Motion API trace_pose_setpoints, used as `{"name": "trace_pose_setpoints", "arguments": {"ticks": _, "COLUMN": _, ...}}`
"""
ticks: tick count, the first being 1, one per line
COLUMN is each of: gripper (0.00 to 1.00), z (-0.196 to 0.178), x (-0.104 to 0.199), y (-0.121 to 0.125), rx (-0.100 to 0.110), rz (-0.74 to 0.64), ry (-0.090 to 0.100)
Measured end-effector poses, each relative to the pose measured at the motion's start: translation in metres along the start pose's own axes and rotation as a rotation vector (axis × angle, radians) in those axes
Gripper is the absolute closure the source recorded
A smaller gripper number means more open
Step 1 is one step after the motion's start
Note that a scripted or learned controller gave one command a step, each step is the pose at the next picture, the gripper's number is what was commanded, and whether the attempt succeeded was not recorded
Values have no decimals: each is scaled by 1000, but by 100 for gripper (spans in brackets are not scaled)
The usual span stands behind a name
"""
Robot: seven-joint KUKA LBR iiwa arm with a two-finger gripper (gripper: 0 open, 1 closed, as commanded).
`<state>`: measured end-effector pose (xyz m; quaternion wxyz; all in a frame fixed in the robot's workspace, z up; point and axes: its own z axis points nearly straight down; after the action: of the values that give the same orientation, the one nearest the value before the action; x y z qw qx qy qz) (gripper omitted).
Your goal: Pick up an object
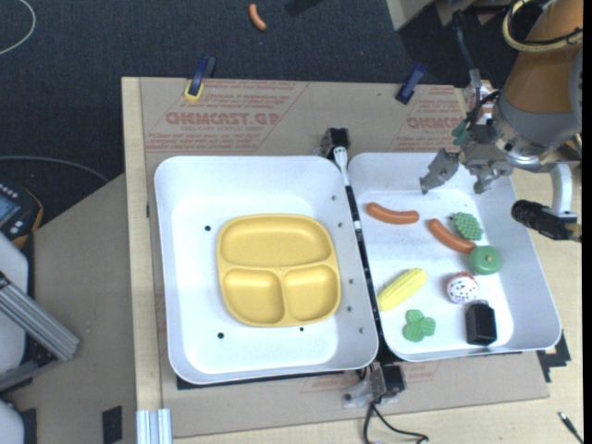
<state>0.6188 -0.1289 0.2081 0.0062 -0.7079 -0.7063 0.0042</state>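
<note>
Black block (480, 323) lies nearest the lens, at the right bin's (536, 276) front edge, far below the pincer (457, 176); beside it a green clover piece (419, 326) and a spotted ball (462, 289); the pincer hangs over the bin's back, fingers spread wide, nothing between them; likeliest targets, in my judgement, are the two sausages (392, 215) (450, 235) just below it; risk: they lie near a green ridged piece (466, 225) and a green round piece (484, 260), so a descending finger may strike a neighbour, or a sausage may roll aside; a corn cob (401, 288) lies farther off; the left bin (185, 248) holds a yellow divided plate (277, 268).
</note>
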Motion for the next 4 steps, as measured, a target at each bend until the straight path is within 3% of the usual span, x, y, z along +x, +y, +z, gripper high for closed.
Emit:
{"name": "trace_pose_setpoints", "arguments": {"ticks": 1, "gripper": 0, "z": -8, "x": 0, "y": 3, "rx": -14, "rz": -3, "ry": -2}}
{"name": "trace_pose_setpoints", "arguments": {"ticks": 4, "gripper": 0, "z": 126, "x": -2, "y": -3, "rx": -9, "rz": -2, "ry": -1}}
